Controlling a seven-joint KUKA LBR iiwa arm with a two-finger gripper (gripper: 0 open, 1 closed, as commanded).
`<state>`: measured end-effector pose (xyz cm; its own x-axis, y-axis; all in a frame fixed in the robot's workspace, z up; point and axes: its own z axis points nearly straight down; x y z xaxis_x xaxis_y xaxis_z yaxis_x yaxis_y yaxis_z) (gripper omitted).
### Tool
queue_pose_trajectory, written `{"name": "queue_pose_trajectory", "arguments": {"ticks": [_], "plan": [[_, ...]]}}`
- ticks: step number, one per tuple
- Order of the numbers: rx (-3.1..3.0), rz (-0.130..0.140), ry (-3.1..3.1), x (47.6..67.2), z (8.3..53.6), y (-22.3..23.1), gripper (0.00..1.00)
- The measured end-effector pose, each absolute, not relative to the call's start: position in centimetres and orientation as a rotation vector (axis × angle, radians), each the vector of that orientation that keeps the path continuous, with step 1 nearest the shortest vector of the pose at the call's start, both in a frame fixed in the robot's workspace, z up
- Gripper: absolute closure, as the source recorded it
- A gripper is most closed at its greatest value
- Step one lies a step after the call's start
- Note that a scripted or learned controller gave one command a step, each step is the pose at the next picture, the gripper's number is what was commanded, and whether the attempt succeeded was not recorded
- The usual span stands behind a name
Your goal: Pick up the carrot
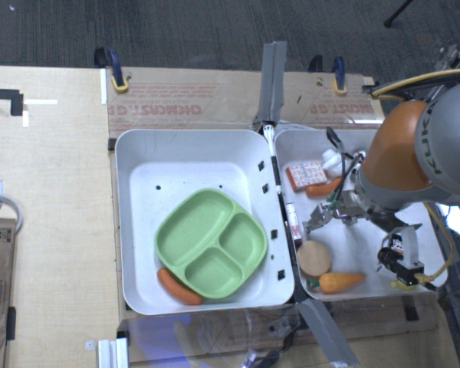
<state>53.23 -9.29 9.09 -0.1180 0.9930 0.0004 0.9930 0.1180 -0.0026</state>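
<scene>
Gripper (pixel 322 217) in right bin (pixel 368 286), jaw state unclear, nothing seen held. Carrot (pixel 340 282) at bin's 6 o'clock edge, just beside round tan disc (pixel 315 257). Step: approach, grasp not yet made. Next: shift toward 5 o'clock, descend over carrot, align across its length.

Fixed overhead camera, slanted down, both bins (pixel 130 228)

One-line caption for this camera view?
Arm's gripper hangs over the right bin, above the carrot; green plate in left bin.
</scene>
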Motion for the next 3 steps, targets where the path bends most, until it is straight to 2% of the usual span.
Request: {"name": "queue_pose_trajectory", "arguments": {"ticks": [1, 2, 3], "plan": [[-2.090, 0.005, -2.341, 53.2, 9.9, -9.4, 1.00], [-2.078, 0.003, -2.354, 47.8, 19.1, -8.8, 1.00], [-1.943, 0.002, -2.467, 47.9, 19.1, -4.7, 1.00]]}}
